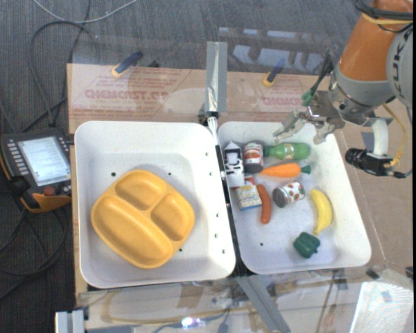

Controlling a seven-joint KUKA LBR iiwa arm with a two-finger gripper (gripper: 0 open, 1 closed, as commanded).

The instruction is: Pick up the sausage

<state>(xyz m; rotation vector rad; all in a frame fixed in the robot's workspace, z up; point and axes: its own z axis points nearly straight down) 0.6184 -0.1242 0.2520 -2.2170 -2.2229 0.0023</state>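
**Claw open above the back of the right bin, sausage lying untouched**

The claw (306, 125) hangs over the far edge of the right bin (353, 238), its two fingers (289, 126) spread apart with nothing between them. It sits at the end of the grey arm (374, 54), whose orange band shows at the upper right corner of the view. The fingertips are above and just behind a green bottle (289, 151) lying on its side.

The sausage (265, 204) lies near the middle of the right bin, a reddish-brown stick running roughly front to back. It is well apart from the claw, with the green bottle and a carrot (286, 171) lying between them. Just to its left, touching or nearly so, is a small flat packet (247, 196). Just to its right is a small can (289, 193) on its side. Farther right lies a banana (322, 211), and toward the front of the bin sits a green pepper (306, 245).

Along the left side of the right bin stand a small black-and-white carton (232, 161) and a tin with a red label (253, 157).

The left bin (97, 144) holds a yellow divided plate (143, 218) with three sections, resting slightly tilted toward the front left. On the floor to the left of the bench lies a handheld control pad (36, 166) with a lit screen.
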